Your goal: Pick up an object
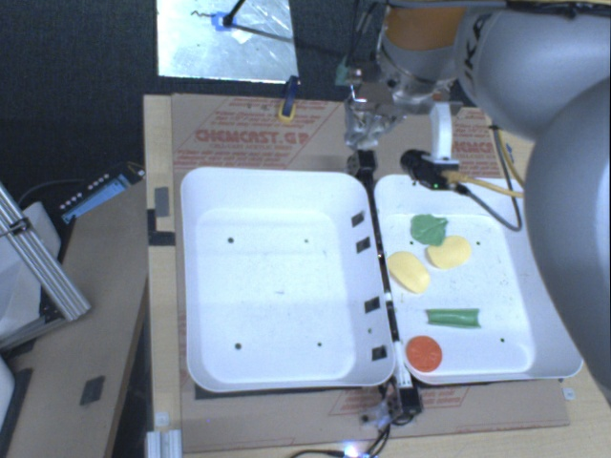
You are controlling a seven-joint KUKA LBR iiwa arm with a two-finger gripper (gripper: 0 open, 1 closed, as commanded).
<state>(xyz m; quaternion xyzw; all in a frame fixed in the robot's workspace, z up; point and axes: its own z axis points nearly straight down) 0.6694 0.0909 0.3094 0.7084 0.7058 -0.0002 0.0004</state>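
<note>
The right bin (506, 351) holds a green leafy piece (429, 227), two yellow pieces (449, 252) (409, 271), a green strip (452, 318) and an orange-red disc (424, 353). My gripper (364, 139) hangs above the far end of the divider between the two bins, up and left of the green leafy piece. Nothing shows between its fingers. The grey arm with its orange band (434, 8) comes in from the upper right.
The left bin (277, 275) sits beside the right one on a cardboard sheet (248, 132). A shiny foil square (227, 25) lies at the back. A yellow and blue clip (286, 103) rests on the cardboard. Metal framing (38, 265) stands at the left.
</note>
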